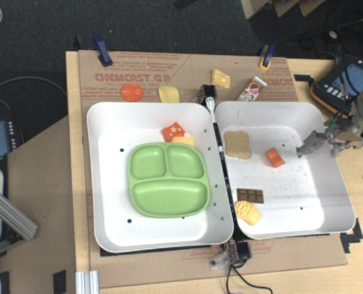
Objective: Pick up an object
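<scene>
The right bin (328, 188) holds a tan bread slice (237, 144), a small red-orange block (275, 158), a brown chocolate bar (250, 195) and a yellow ridged piece (248, 212). My gripper (316, 143) reaches in over this bin's right rim, low near the bin floor, a short way right of the red-orange block and apart from it. Nothing shows in its grasp. In the left bin (104, 182) a green divided plate (168, 179) lies in the middle, with a red piece bearing a star (173, 131) and an orange-yellow piece (183, 141) just behind it.
On the cardboard behind the bins lie an orange disc (131, 92), a yellow lump (168, 94), a cheese wedge (220, 78), a small carton (251, 90) and a black object (207, 92). Blue clamps (101, 49) (266, 55) grip the board's back edge.
</scene>
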### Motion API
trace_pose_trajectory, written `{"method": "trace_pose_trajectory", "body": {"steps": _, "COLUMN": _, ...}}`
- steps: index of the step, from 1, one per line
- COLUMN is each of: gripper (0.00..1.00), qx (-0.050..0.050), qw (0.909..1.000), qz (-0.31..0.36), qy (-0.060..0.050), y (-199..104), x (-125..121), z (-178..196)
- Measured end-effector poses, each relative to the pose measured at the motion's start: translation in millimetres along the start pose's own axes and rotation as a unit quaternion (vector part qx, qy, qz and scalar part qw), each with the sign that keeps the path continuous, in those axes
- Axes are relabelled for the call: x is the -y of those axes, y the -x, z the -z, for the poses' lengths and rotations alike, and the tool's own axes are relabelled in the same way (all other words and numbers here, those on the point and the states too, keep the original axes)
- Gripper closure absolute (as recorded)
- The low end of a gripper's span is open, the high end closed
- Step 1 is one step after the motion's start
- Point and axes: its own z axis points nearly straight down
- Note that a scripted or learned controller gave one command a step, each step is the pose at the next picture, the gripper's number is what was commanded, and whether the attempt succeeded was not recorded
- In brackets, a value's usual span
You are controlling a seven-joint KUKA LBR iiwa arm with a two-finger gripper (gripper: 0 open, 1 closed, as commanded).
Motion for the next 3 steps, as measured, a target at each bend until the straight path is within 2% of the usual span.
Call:
{"method": "trace_pose_trajectory", "body": {"steps": 1, "gripper": 0.0, "qx": 0.001, "qw": 1.0, "qz": 0.003, "qy": 0.002, "y": -64, "x": -49, "z": -41}}
{"method": "trace_pose_trajectory", "body": {"steps": 2, "gripper": 0.0, "qx": 0.0, "qw": 1.0, "qz": -0.001, "qy": -0.003, "y": -38, "x": -36, "z": -113}}
{"method": "trace_pose_trajectory", "body": {"steps": 3, "gripper": 1.0, "qx": 0.002, "qw": 1.0, "qz": 0.0, "qy": 0.004, "y": -37, "x": -40, "z": -96}}
